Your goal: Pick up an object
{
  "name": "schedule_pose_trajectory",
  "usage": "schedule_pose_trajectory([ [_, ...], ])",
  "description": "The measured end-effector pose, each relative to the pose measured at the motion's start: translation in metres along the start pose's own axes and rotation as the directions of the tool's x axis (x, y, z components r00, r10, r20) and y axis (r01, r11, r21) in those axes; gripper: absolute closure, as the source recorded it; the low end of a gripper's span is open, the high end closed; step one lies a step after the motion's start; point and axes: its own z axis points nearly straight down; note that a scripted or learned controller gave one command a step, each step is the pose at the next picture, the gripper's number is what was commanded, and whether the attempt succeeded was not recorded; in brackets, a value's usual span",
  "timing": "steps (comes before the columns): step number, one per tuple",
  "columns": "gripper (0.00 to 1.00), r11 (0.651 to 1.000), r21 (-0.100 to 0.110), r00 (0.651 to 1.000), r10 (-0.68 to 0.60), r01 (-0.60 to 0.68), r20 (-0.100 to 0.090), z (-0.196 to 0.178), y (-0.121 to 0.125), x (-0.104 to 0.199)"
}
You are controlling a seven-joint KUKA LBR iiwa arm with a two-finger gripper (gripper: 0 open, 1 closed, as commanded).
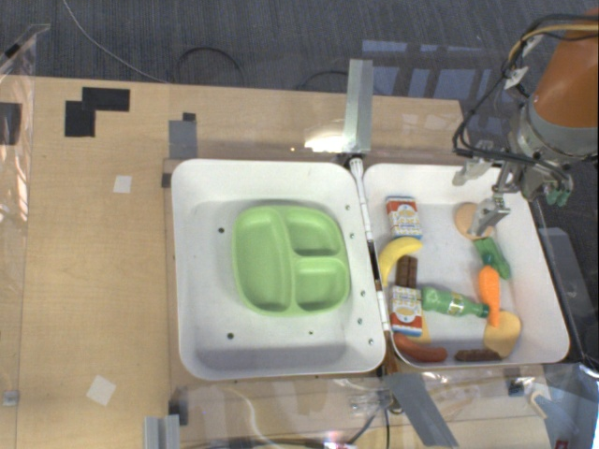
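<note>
A: Obs. 1, the grey arm with the orange band (566, 96) is cut off by the right and top edges; only the wrist end is in view.

B: And the slim metal two-finger gripper (487, 221)?

A: Too small to read at the tips. It covers part of the round tan disc (464, 220) beneath it.

B: Labels?

A: Print on the red-and-white carton (402, 217) is illegible. The dark brown bar (406, 270) overlaps the yellow banana (393, 253).

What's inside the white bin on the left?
The left bin holds a green divided plate lying flat. Whatever lies underneath the plate is covered.
</note>
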Motion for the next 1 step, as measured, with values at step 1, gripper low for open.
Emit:
schedule_pose_trajectory([
  [1,0.00,0.994,0.002,0.994,-0.107,0.107,0.005,0.1415,-0.0540,0.0218],
])
